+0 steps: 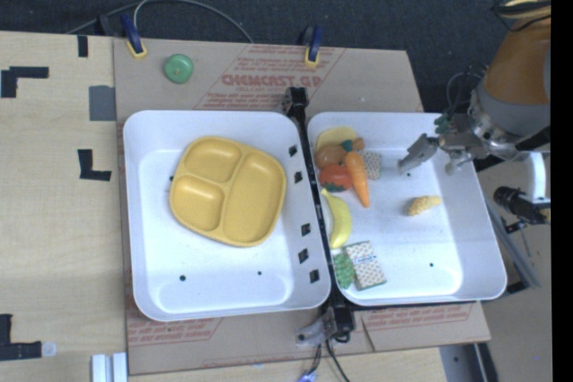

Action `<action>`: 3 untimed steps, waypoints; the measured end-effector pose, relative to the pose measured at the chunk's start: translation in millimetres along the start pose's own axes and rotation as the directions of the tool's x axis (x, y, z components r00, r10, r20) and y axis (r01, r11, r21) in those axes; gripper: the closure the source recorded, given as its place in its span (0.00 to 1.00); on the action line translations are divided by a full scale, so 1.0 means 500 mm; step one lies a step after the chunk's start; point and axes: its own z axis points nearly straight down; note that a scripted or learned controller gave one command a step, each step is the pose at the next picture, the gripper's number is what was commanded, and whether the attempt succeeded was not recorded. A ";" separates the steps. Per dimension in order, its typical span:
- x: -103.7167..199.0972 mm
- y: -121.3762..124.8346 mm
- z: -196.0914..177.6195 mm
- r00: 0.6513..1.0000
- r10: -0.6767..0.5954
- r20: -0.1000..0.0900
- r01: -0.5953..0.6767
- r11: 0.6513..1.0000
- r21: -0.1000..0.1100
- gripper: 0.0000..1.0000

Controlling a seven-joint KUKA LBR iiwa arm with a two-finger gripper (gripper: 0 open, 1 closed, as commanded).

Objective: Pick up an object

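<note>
My gripper [435,160] hangs over the upper right part of the right bin [448,277], open, with nothing between its fingers. A small yellow corn-like piece [423,205] lies alone on the bin floor just below and left of it. Along the bin's left wall sits a cluster: an orange carrot [360,179], a red piece [335,177], an orange round fruit [329,155], a yellow fruit [337,138] and a small patterned block [372,164]. Lower down lie a banana [339,220] and a green-and-white packet [362,265].
The left bin [148,210] holds a yellow divided plate [228,190]. A green ball [178,68] rests on the cardboard behind the bins, between two clamps. The arm's grey and orange body [519,76] stands over the right rim.
</note>
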 end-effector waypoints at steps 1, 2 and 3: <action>0.104 0.083 0.153 1.000 0.001 0.001 -0.001 1.000 0.000 0.00; 0.137 0.061 0.251 1.000 0.000 0.002 0.000 1.000 -0.003 0.00; 0.143 0.143 0.254 1.000 0.009 -0.004 -0.009 0.999 0.043 0.00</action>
